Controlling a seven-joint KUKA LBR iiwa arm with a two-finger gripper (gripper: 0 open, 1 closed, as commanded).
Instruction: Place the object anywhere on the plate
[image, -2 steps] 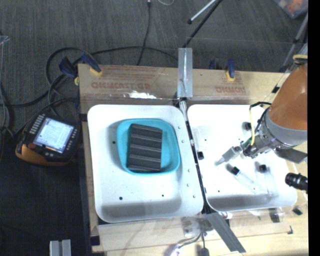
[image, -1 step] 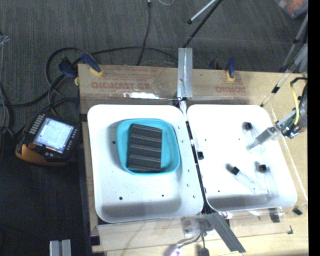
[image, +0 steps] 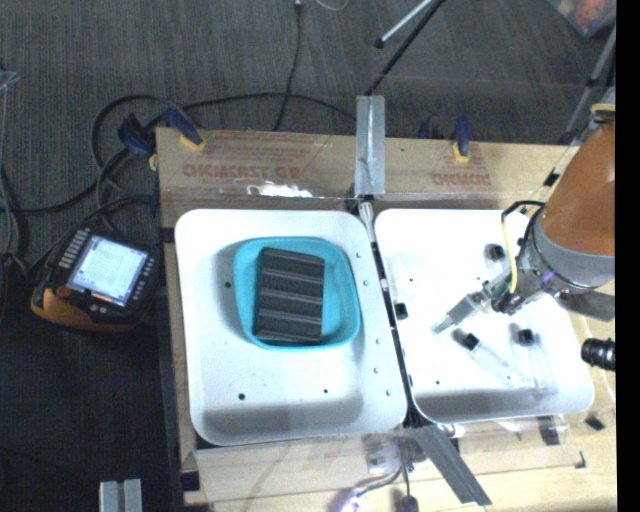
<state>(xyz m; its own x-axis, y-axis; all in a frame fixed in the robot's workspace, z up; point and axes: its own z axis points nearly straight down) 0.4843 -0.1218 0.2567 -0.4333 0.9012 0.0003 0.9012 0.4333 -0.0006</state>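
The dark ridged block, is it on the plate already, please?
On it: the dark ridged block lies flat inside the blue plate, whose rim shows all around.

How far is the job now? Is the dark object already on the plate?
Done, it seems: the dark ridged block lies flat on the blue plate in the left bin, inside its rim. In hand: nothing that I can make out; the tool hangs over the right bin, apart from the plate. Left: probably only pulling the arm back.
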